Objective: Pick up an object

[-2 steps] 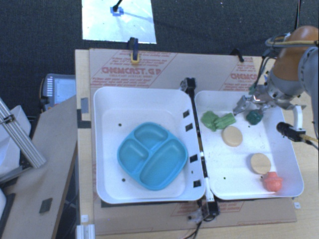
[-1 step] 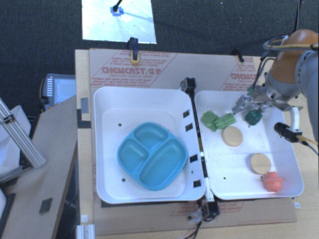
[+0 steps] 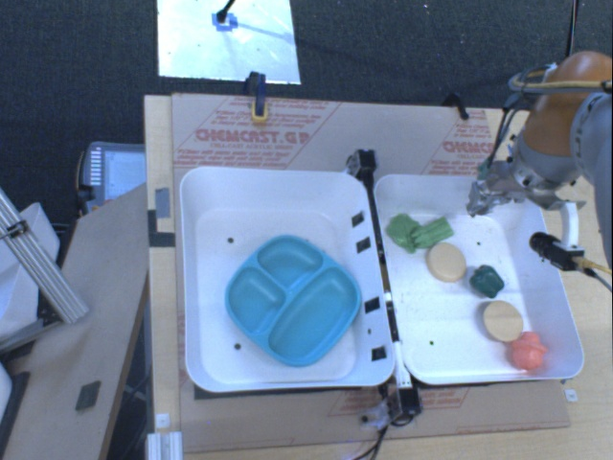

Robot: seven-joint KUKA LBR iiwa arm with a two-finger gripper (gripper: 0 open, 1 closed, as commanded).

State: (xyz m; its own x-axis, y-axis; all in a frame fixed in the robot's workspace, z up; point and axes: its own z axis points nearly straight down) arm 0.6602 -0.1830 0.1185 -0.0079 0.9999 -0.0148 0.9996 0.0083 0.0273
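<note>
The arm (image 3: 565,123) reaches in over the far right corner of the right bin (image 3: 556,353), its hand (image 3: 482,202) hanging just above the bin's back edge. Whether the hand is wide or narrow cannot be told. In that bin lie a green piece (image 3: 418,232), a tan disc (image 3: 446,262), a dark green piece (image 3: 488,280), a second tan disc (image 3: 502,320) and a pink piece (image 3: 527,352), all apart from the hand. The left bin (image 3: 206,257) holds a blue tray (image 3: 292,298).

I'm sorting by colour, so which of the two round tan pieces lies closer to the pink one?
The lower tan disc, right beside the pink piece; the other tan disc sits farther up, by the light green item.
</note>
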